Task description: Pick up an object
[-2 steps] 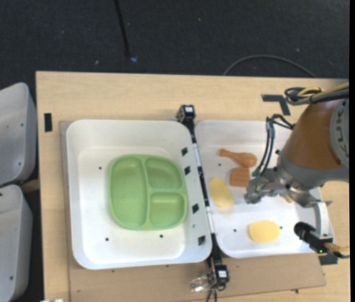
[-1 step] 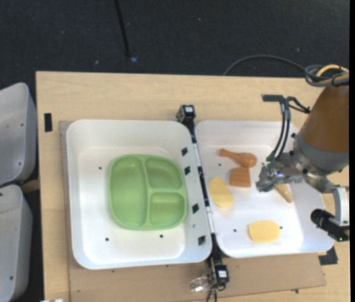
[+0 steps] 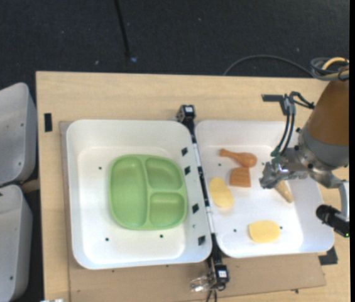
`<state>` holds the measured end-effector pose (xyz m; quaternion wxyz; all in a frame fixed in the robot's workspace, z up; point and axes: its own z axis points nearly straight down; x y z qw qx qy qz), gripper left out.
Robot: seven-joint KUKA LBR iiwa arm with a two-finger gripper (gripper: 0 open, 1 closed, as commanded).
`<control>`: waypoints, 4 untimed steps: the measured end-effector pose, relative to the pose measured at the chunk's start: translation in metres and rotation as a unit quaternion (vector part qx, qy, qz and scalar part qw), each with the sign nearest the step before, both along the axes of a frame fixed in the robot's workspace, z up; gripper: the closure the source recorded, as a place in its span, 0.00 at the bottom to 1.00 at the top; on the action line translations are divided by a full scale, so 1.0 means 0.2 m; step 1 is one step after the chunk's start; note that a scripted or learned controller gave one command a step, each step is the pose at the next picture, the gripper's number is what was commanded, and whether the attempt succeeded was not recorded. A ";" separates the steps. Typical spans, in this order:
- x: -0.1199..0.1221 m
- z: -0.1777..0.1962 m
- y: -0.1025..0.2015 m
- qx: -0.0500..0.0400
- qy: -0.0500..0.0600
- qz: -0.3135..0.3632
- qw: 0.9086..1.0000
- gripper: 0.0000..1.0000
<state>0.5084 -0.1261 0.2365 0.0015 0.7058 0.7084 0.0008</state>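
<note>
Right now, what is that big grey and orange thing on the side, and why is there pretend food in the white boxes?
That is a robot arm, grey with an orange band. A computer program moves it. The picture comes from one camera fixed above the wooden bench, looking down at a slant.

At the arm's end is its gripper, the part that grabs. It hovers low in the right shallow white bin, where small toy foods lie: an orange drumstick-shaped piece, an orange wedge, two pale yellow lumps and a tan piece beside the gripper.

The left white bin holds a green plastic plate with three compartments.

The arm's job is to pick something up. I can't see anything held in the gripper.
</note>
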 end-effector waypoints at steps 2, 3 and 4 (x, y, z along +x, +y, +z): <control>0.27 -0.01 0.39 0.000 0.000 0.001 1.000 1.00; 0.36 -0.03 0.64 0.001 0.001 0.002 1.000 1.00; 0.48 -0.04 0.90 0.001 0.001 0.002 1.000 1.00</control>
